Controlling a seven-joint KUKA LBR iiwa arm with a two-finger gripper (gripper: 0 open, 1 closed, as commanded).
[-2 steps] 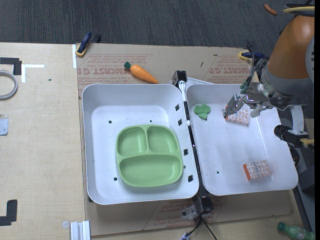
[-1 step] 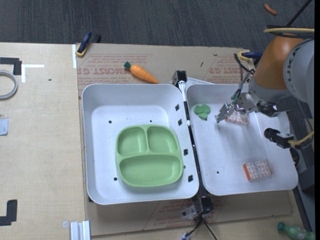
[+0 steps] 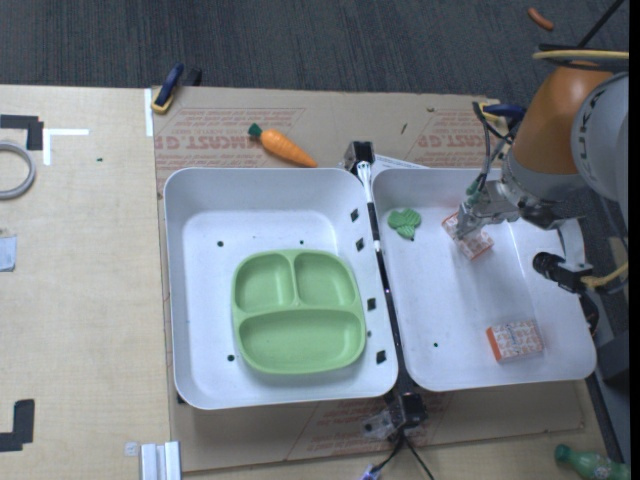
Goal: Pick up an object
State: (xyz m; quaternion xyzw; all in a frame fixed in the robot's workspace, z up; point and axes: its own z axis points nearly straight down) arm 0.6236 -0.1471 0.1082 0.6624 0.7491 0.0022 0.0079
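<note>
On the far left of the pale wooden worktop [image 3: 80, 298] lie only tape marks; further right, an orange plastic carrot with a green top [image 3: 282, 145] lies on the brown cardboard sheet [image 3: 230, 128] behind the bins, out of play; the left white shallow bin [image 3: 190, 298] carries a light green plastic plate with three compartments [image 3: 298, 311], lying flat near its middle, perhaps as a place to set things down; across the black clips that join the rims, the right white shallow bin [image 3: 560, 363] keeps the loose things to choose from: a small green crumpled leaf-like piece [image 3: 405, 222] near its back left, and a small orange-and-white printed box [image 3: 515, 340] near its front right; between them, toward the back, the claw [image 3: 470, 230] sits low over a small pinkish-white packet [image 3: 474, 242], seemingly the thing chosen; whether the claw is apart or clamped on it I cannot tell, since the packet shows just beneath the tip and no gap can be made out.
</note>
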